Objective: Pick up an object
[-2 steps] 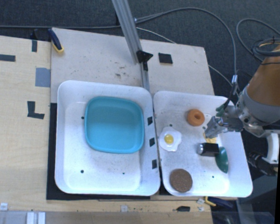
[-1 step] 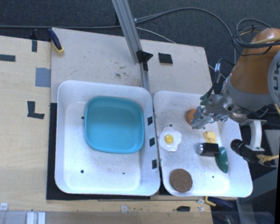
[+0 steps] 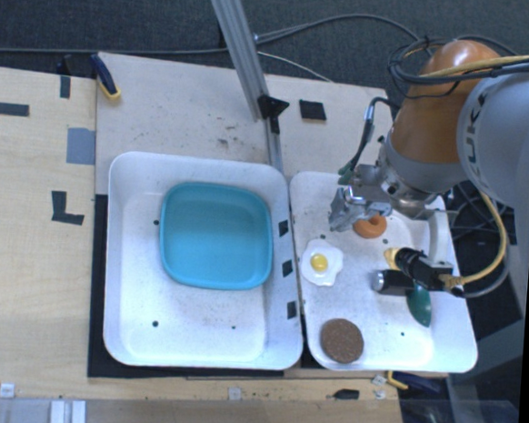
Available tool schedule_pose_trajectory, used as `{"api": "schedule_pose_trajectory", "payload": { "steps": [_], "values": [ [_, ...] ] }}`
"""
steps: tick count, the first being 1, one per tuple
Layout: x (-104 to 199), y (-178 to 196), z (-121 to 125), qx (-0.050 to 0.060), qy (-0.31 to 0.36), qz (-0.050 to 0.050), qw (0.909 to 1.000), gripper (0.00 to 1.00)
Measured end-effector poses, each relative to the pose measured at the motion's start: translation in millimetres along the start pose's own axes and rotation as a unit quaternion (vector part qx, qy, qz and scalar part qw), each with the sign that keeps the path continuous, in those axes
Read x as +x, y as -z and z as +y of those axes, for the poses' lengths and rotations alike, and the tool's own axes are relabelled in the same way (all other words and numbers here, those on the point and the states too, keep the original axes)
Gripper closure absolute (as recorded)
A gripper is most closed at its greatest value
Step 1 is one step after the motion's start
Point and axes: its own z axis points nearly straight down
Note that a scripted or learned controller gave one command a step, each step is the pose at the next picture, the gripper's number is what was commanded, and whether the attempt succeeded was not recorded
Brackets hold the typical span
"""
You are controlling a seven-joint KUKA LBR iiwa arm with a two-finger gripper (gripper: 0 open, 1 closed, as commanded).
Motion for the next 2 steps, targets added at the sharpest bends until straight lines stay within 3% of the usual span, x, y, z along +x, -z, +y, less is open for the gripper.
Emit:
{"api": "schedule_pose_trajectory", "payload": {
  "steps": [2],
  "values": [
    [102.9,-12.2,50.7,-0.001,0.001,0.000,1.0000,1.00]
  ]
}}
